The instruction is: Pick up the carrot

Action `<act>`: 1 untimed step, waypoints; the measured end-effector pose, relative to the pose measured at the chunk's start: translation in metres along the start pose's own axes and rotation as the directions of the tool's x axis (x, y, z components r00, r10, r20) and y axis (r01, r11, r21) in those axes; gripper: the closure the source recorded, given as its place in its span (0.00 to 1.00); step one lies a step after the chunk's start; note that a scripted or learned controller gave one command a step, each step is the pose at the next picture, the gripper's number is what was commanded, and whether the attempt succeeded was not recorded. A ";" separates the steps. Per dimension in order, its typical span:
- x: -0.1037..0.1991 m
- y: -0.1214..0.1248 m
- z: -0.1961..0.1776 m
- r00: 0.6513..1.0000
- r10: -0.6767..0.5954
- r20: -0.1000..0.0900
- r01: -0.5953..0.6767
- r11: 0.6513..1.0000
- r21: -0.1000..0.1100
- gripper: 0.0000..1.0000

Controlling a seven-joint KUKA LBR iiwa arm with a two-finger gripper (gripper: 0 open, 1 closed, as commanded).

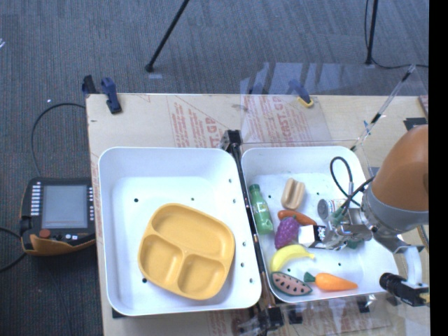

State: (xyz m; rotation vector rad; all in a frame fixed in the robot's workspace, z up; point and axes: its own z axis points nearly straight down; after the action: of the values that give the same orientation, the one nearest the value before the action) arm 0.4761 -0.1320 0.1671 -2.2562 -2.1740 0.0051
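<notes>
In the left bin (115,187) we see a yellow divided plate (186,250). The right bin (280,156) holds a green bottle (261,208), purple grapes (285,232), a banana (290,256) and a watermelon slice (290,283), all left of the gripper (334,235). The carrot (334,281) lies untouched just below it.

Grey arm (392,212) (orange band (404,170))

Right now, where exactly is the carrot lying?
The carrot lies in the right bin, near its front edge, just right of the watermelon slice and below the banana.
</notes>
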 end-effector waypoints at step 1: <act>-0.022 0.000 -0.010 0.990 -0.144 0.001 0.144 0.990 -0.001 1.00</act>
State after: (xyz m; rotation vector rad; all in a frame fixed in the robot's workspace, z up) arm 0.4758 -0.1539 0.1771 -2.0940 -2.3324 0.0048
